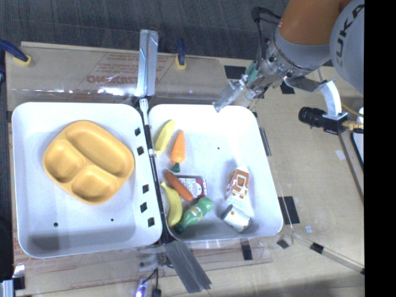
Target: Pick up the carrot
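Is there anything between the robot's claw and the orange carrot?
No. In the camera view, the gripper hovers at the right bin's back edge, and just bare white bin floor lies between it and the carrot.

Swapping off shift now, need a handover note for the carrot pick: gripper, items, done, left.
Gripper: above the right bin's far rim, nothing seen between its fingers; open or shut unclear.
Carrot: in the right bin near the divider, beside a banana. A second orange carrot-like piece lies lower, by another banana.
Yellow tray: left bin.
Done: nothing picked.
Left: descend, grasp, lift.
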`<control>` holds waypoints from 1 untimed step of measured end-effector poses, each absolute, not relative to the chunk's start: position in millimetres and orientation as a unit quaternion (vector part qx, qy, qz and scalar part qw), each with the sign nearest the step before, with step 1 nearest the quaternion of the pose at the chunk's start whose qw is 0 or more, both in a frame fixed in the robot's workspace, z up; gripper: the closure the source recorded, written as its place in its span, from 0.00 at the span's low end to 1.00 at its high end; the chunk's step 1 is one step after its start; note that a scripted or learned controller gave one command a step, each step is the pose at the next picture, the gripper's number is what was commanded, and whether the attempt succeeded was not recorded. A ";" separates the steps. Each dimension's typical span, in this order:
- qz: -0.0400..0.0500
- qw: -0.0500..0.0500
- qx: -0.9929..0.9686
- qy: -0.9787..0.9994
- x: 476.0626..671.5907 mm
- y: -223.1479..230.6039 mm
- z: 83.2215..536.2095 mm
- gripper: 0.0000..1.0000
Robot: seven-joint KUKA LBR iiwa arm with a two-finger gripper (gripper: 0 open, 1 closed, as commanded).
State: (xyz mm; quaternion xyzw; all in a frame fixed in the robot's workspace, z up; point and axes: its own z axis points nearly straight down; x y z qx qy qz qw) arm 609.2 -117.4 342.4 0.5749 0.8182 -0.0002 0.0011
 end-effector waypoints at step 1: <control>-0.001 -0.002 0.452 0.892 615.7 -96.7 246.9 0.00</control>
